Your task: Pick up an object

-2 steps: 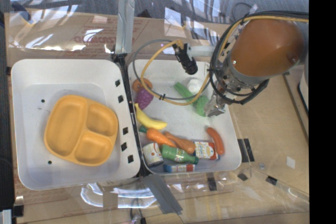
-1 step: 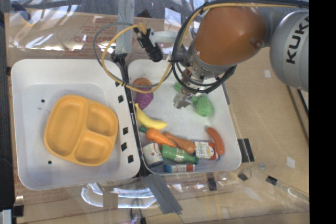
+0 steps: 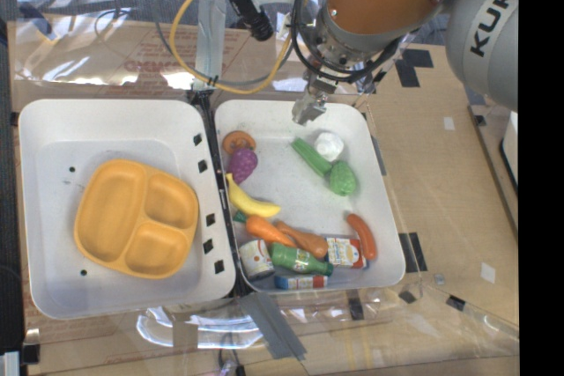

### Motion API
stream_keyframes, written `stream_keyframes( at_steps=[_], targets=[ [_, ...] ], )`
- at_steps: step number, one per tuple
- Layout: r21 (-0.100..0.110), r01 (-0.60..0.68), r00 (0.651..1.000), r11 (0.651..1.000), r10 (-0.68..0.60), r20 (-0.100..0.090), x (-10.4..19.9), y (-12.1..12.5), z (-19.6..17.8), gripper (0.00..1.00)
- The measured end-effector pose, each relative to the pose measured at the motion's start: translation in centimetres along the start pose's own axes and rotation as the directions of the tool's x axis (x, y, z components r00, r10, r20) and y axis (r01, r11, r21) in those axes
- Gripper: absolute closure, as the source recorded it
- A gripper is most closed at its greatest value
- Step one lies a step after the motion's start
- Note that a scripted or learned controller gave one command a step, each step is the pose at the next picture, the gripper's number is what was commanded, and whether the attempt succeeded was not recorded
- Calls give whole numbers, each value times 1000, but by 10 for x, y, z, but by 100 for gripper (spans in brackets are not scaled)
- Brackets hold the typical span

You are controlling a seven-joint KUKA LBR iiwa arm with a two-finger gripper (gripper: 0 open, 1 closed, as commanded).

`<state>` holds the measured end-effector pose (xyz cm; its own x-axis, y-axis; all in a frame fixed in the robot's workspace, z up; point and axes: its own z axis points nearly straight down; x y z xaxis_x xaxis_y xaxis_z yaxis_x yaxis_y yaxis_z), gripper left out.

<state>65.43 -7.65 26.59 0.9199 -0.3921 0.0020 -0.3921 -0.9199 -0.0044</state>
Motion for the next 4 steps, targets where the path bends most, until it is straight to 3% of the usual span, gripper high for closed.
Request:
stream_keyframes(
  at_steps=[1, 2, 3, 4],
  targets=[
    [0, 98, 995, 995, -98, -3, 37, 80, 1, 100],
    [4, 207, 978, 978, -207, 3, -2, 23, 10, 100],
    [4, 204, 979, 979, -204, 0, 30, 62, 36, 100],
    [2, 202, 979, 979, -202, -2, 47, 119, 58, 100]
  ],
)
